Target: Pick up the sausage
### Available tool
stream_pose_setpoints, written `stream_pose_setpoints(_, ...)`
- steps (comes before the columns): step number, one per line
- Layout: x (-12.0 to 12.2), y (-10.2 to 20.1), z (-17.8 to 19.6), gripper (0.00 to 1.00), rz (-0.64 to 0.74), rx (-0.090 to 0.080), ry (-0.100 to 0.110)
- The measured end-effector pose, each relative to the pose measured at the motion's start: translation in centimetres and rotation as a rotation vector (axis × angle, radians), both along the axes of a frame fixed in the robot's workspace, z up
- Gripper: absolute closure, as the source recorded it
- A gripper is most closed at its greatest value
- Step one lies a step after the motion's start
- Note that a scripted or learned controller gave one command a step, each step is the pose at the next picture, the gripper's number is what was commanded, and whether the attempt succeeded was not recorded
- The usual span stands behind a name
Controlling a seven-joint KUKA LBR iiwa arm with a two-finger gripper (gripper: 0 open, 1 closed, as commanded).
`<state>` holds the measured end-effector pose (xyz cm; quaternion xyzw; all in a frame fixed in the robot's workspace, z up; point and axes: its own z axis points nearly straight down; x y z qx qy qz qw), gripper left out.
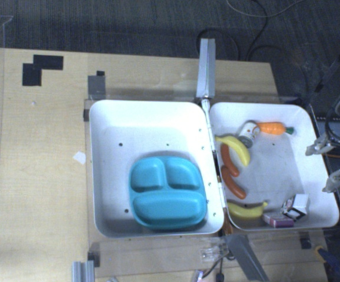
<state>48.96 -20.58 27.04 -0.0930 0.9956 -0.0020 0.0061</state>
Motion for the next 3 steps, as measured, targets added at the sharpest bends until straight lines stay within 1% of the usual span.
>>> stream_pose_setpoints(1, 0.6, 0.1, -13.4, 0.0, 0.115, 0.002, 0.005)
stream_pose_setpoints(2, 1.5, 0.0, 0.9, 0.0, -0.065, 0.001, 0.0)
stream_pose_setpoints(3, 0.6, 0.0, -8.4, 0.0, -0.046, 0.002, 0.004)
